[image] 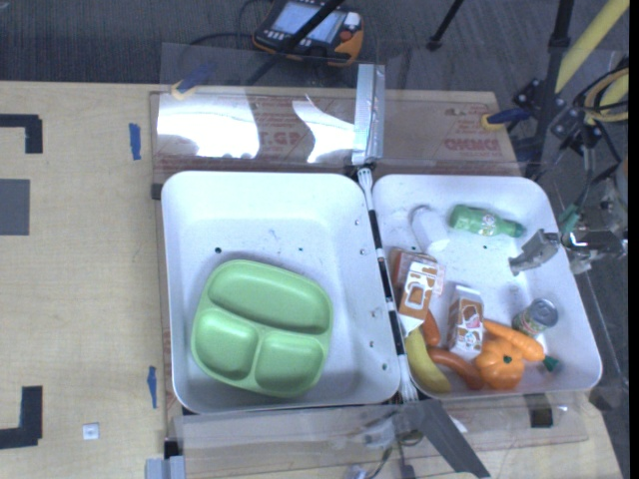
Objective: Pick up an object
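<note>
Nothing is in my gripper. The things I could pick all lie in the right bin, and my gripper hangs over its 3 o'clock side, above bare white floor. I cannot tell from this angle whether it is apart or together. Nearest to it is the small can, at about 6 o'clock from my gripper and close to the bin's right wall. The green bottle lies on its side at about 10 o'clock from my gripper, near the bin's far wall, with a pale white bottle just beyond its left end. At the bin's centre left is a brown carton, and a second carton lies at 5 o'clock from that one. The orange toy vegetable sits along the near wall, touching the second carton's lower end, and the banana curls in the 7 o'clock corner. The left bin sits beside the right one and holds a green divided plate towards its 6 o'clock side.
</note>
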{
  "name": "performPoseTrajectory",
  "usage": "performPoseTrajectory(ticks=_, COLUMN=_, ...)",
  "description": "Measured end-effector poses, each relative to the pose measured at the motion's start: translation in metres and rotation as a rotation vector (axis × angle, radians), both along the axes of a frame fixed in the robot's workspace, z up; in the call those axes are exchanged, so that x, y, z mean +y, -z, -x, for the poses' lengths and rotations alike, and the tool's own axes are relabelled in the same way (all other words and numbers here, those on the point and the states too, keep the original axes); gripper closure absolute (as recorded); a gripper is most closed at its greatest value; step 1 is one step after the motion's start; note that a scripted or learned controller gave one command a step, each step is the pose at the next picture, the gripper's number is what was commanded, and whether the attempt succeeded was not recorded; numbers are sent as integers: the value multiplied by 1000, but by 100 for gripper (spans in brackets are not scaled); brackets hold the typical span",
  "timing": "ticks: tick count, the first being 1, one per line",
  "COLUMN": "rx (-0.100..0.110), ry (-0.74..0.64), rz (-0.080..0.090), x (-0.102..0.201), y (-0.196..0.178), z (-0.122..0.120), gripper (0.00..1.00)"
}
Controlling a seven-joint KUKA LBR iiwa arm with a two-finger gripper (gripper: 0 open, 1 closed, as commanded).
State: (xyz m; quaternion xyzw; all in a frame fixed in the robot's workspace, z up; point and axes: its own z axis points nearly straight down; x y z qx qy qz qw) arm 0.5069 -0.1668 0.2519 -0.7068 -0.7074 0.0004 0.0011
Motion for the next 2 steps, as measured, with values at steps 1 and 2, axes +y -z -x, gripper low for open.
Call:
performPoseTrajectory(ticks=1, rx=-2, ry=-71, rz=1, x=33, y=116, z=25, gripper=0)
performPoseTrajectory(ticks=2, rx=-8, ry=-77, rz=1, x=38, y=165, z=-5, gripper=0)
